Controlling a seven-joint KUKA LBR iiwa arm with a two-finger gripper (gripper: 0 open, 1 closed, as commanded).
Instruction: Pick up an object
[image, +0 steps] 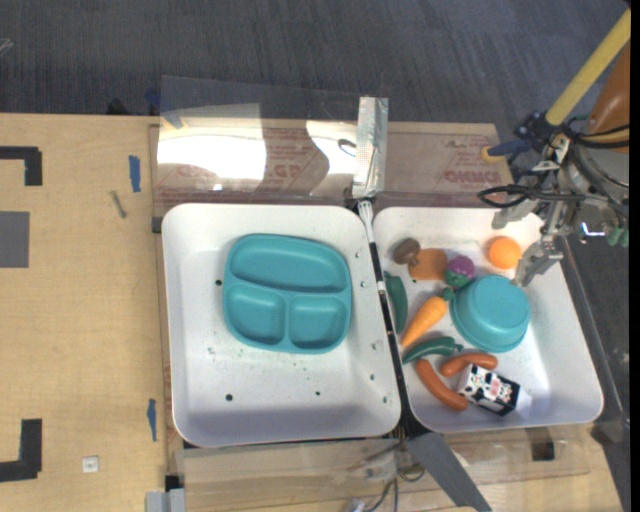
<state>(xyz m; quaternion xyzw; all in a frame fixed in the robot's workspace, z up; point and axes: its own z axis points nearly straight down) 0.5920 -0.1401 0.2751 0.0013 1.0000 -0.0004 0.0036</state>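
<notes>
Pincer (540, 262) hovering over right bin (580, 380); whether open or closed cannot be told.
One teal bowl (490, 312), one orange ball (505, 251), one carrot (424, 316) and two sausages (445, 378) are lying in the right bin; one teal divided plate (287, 292) is occupying the left bin (190, 330).
</notes>
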